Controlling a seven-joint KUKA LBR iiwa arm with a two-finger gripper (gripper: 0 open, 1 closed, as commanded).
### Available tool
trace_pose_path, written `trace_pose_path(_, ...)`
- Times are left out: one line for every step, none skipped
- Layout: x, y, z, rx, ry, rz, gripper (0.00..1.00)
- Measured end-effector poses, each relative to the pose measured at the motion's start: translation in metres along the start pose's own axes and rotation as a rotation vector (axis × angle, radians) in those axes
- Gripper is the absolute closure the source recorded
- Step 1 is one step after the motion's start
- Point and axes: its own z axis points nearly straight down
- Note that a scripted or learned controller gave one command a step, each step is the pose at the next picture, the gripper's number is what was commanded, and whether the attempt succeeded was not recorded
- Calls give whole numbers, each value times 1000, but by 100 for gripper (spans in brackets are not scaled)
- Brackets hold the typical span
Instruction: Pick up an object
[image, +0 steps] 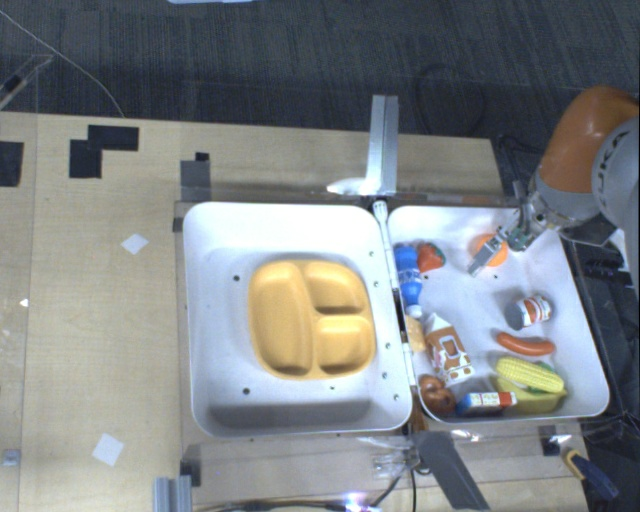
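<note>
The arm (590, 140) reaches in from the right, its orange band over the far right corner of the right bin (590, 330). The gripper (497, 248) hangs low in the far part of that bin, and a small orange and grey object (487, 252) sits right at its tip; whether the fingers are apart, together or clamped on it cannot be told from this view.

Other things crowd the right bin. A blue bottle (406, 270) lies along the left wall with a red-orange toy (430, 257) just beside it, near the gripper. Toward the middle sits a small can (530, 311), with a sausage (526, 345) and a corn cob (530, 376) nearer the front. A printed carton (447, 352), a brown round item (434, 388) and a small bottle with a red label (486, 402) fill the front left corner.

The left bin (210, 300) holds a yellow divided tray (310, 316). Both bins rest on the wooden bench (90, 330).
</note>
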Motion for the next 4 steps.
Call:
trace_pose_path(8,-40,7,-15,2,112,0)
trace_pose_path(74,-122,6,-15,1,54,0)
trace_pose_path(54,-7,7,-19,4,206,0)
trace_pose_path(37,17,7,-16,2,55,0)
